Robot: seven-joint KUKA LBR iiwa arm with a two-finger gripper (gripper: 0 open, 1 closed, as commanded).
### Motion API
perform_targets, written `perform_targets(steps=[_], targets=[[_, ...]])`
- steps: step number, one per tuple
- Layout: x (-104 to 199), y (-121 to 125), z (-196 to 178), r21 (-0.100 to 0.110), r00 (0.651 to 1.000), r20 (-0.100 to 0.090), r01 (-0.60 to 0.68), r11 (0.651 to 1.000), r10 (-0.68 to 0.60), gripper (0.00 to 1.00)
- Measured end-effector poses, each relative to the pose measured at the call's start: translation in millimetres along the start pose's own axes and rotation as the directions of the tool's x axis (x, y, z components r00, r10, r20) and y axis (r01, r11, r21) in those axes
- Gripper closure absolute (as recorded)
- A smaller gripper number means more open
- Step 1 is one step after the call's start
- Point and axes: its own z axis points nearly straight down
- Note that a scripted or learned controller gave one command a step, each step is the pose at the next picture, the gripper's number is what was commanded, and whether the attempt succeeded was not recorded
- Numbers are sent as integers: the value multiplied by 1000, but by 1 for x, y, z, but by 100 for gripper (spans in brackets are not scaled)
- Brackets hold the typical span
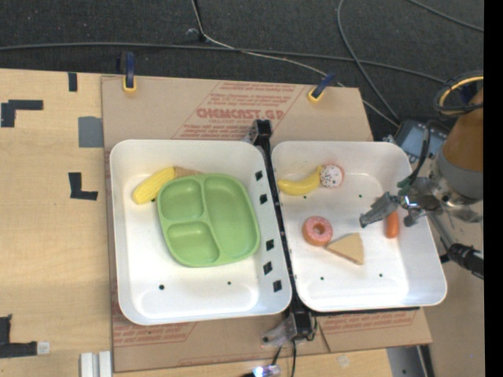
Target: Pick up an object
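Note:
In the right bin (424, 289) lie a yellow banana (299, 184), a white sprinkled ball (331, 176), a pink donut (317, 230), a tan wedge (348, 248) and a small orange carrot (391, 226). My gripper (393, 213) hangs over the bin's right side, directly above the carrot. Its dark fingers (375, 210) are spread apart, open, with the carrot lying in the gap below them. The fingers do not visibly clamp it. In the left bin (126, 289) a green divided plate (208, 218) sits beside a second yellow banana (152, 184).
The divider between the two bins (271, 210) runs down the middle. The bins rest on a cardboard sheet (236, 108) held by clamps at the back. Cables cross the dark floor behind. The arm's body (464, 148) stands at the right bin's edge.

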Motion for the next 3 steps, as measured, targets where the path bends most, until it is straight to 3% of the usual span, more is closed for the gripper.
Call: perform_targets(steps=[2,3], targets=[[8,-5,105,2,1000,-2,0,1000,0,0],[8,-4,92,-3,1000,-1,1,1000,-1,100]])
